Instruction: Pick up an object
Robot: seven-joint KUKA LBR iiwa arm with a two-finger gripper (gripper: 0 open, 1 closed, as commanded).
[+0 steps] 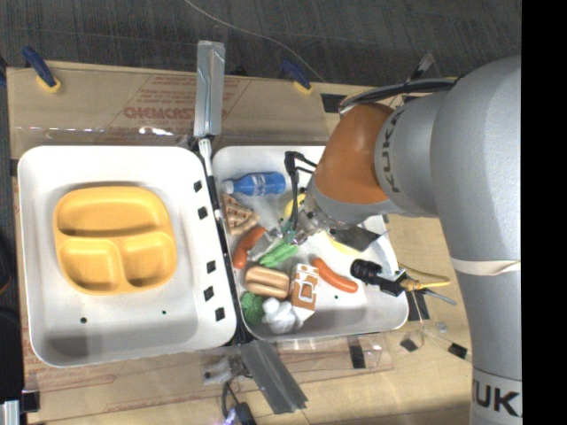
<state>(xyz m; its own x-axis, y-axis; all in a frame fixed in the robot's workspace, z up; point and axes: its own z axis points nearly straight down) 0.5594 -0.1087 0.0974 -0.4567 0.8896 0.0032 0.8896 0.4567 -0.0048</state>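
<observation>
My gripper (292, 227) reaches down into the right bin (383, 319), its tip low among the toy food near the bin's middle. Just below it lies a green vegetable (278, 255). An orange-red sausage (247, 247) lies to its left, and a hot dog in a bun (267, 281) sits in front of that. A small orange carton (305, 288) and a second red sausage (334, 275) lie to the right. A blue bottle (259, 184) rests at the bin's back left. The grey and orange arm hides the bin's right back part.
The left bin (35, 264) holds a yellow divided tray (113, 236). In the right bin's front left corner are a white lump (280, 316) and a green piece (252, 305). A brown ridged piece (236, 212) lies by the divider.
</observation>
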